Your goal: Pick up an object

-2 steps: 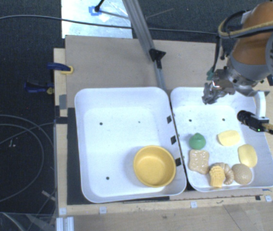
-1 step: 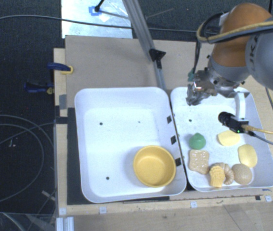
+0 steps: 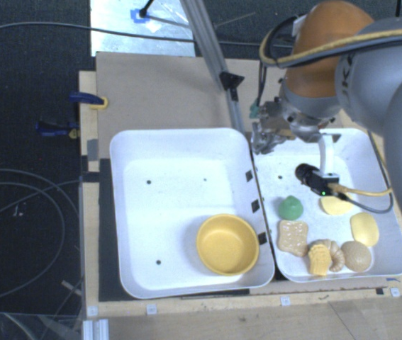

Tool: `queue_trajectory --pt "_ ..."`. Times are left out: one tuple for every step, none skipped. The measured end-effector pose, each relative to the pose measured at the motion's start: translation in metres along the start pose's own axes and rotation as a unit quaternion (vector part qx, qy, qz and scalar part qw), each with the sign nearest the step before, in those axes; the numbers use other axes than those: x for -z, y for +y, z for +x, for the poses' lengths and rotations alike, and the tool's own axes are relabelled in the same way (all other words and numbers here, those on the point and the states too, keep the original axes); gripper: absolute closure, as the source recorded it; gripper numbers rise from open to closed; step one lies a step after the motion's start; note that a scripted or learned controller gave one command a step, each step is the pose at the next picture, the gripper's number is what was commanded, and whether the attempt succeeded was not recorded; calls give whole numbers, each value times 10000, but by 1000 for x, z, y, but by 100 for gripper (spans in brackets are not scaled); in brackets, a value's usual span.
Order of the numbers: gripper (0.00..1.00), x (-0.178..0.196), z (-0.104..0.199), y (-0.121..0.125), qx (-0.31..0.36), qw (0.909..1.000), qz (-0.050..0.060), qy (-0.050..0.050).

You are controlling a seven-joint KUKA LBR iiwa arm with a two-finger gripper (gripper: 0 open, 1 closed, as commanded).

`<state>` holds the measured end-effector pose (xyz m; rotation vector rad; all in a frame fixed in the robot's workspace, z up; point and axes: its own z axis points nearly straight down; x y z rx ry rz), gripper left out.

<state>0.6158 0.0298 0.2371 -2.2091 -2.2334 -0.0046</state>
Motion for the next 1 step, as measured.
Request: queue_trajectory --pt "100 -12 56 13 -2 10000 -1 -1"
